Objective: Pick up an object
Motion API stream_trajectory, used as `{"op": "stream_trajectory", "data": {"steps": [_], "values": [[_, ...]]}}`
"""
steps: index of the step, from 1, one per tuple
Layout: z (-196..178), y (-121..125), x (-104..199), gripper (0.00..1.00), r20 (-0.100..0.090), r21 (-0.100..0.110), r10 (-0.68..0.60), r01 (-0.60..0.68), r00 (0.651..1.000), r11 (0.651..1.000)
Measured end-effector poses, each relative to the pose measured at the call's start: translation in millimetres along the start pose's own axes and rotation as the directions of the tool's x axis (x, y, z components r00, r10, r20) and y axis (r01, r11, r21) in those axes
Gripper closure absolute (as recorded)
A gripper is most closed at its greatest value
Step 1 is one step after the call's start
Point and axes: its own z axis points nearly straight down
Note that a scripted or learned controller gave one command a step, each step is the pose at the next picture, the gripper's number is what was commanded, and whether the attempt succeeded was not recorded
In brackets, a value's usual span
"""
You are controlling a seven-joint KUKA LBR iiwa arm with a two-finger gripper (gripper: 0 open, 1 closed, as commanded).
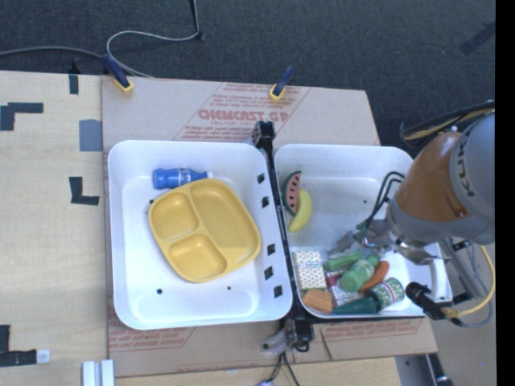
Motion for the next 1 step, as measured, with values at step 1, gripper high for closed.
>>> {"op": "stream_trajectory", "data": {"steps": [1], "values": [[-0.4, 60.9, -28.9, 0.0, 0.001, -0.003, -0.003, 0.003, 1.0, 1.0]]}}
